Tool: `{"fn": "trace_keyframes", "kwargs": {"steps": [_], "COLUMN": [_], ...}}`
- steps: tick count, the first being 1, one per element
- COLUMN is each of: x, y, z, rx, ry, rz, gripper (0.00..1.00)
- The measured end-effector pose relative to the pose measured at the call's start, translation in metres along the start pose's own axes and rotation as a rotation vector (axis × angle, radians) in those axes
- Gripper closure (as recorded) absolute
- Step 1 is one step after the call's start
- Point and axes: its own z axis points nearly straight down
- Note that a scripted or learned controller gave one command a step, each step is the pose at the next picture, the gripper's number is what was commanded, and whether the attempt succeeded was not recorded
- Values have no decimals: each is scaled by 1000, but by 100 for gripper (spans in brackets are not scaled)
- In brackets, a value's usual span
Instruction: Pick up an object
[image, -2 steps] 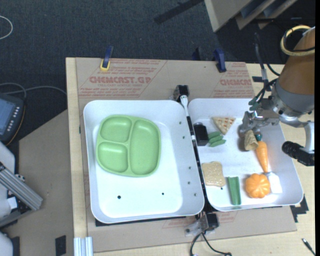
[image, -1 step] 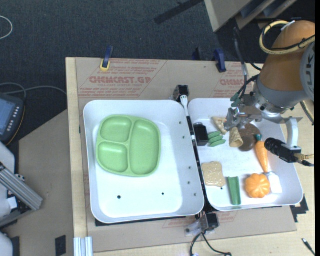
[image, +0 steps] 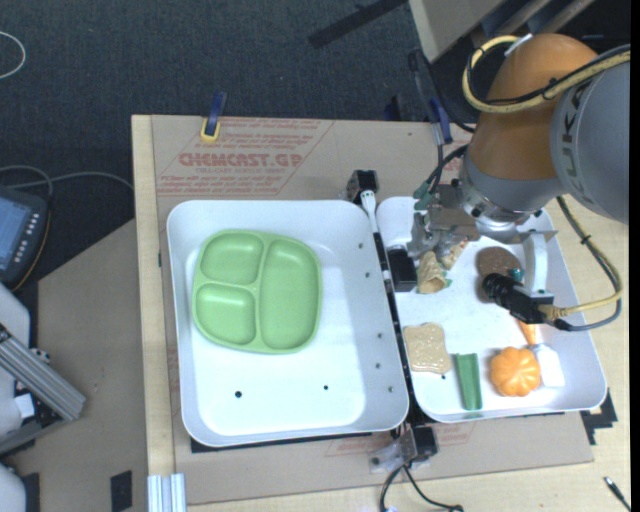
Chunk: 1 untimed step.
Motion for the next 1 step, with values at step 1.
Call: {"fn": "trace_keyframes", "kwargs": {"steps": [1], "x": [59], "y": [3], "z": [6], "rx": [2], "ry": [1], "rz": [0], "gripper": [100]}}
